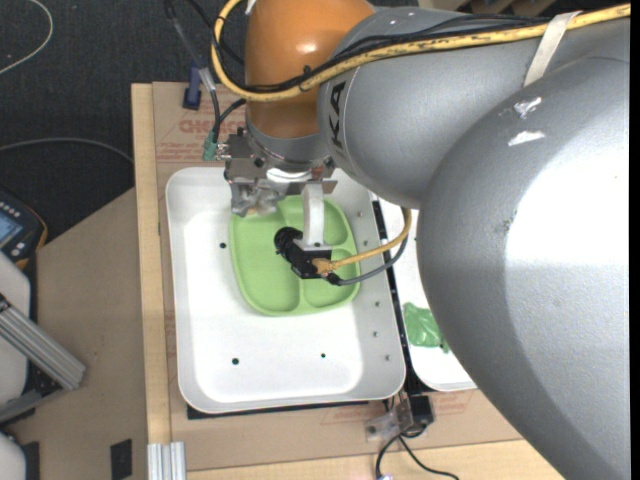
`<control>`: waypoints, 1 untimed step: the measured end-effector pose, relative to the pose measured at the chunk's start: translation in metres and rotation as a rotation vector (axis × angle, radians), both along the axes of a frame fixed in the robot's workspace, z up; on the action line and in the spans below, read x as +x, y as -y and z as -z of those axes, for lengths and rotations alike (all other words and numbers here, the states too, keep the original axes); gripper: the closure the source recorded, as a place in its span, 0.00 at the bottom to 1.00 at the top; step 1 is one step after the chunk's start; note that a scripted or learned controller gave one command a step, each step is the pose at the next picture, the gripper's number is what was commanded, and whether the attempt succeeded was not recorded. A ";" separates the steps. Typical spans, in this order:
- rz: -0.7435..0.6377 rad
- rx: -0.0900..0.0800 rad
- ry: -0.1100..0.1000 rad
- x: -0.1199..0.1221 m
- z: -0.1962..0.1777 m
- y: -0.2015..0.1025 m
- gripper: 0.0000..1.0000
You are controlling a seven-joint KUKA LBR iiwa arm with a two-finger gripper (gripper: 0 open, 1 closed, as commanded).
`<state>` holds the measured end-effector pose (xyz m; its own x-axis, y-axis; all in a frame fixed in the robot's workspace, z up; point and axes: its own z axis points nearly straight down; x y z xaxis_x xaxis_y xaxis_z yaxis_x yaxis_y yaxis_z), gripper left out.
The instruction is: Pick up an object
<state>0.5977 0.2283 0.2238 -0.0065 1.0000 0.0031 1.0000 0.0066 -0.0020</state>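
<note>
A light green divided plate point(265, 273) lies in the left white bin point(205, 298), toward its far right part. My gripper point(268, 204) hangs straight down over the far edge of that plate, under the orange band of the wrist. The wrist hides the plate's far rim. I cannot see anything held in the gripper.
A small green object point(424, 326) lies at the left edge of the right bin point(440, 373), mostly hidden by the arm. The big grey arm covers the right half of the view. A cardboard sheet point(160, 168) lies under the bins.
</note>
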 end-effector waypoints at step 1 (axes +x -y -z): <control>0.010 -0.005 -0.008 -0.061 0.020 0.031 1.00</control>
